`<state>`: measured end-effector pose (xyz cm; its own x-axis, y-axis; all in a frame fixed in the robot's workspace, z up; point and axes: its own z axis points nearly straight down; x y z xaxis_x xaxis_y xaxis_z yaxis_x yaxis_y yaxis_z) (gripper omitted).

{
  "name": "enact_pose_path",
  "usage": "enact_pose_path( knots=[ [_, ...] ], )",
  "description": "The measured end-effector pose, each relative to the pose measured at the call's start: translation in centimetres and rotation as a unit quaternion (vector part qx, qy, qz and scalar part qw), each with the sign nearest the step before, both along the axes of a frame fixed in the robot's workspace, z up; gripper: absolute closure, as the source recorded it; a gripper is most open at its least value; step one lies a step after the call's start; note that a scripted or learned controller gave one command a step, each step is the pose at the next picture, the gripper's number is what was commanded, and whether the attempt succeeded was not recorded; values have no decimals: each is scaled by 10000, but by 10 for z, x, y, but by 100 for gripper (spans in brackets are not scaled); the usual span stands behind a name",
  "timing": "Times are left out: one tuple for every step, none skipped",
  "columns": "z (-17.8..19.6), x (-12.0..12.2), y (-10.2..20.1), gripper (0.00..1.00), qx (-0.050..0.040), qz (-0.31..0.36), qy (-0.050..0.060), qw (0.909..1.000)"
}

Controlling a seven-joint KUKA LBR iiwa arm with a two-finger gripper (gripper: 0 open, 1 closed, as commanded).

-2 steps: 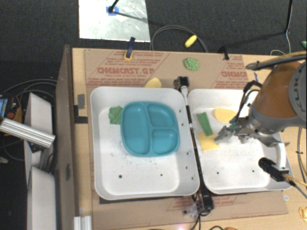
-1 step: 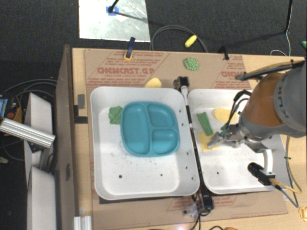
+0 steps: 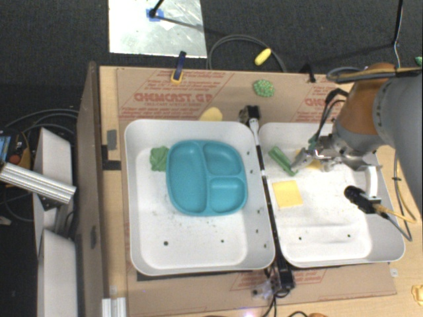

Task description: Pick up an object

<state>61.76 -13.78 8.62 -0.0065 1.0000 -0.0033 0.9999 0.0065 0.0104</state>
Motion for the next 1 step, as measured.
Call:
enact_pose_path(
  knots=[
    [14,40,47,0,15,13,15,10000]
  ],
)
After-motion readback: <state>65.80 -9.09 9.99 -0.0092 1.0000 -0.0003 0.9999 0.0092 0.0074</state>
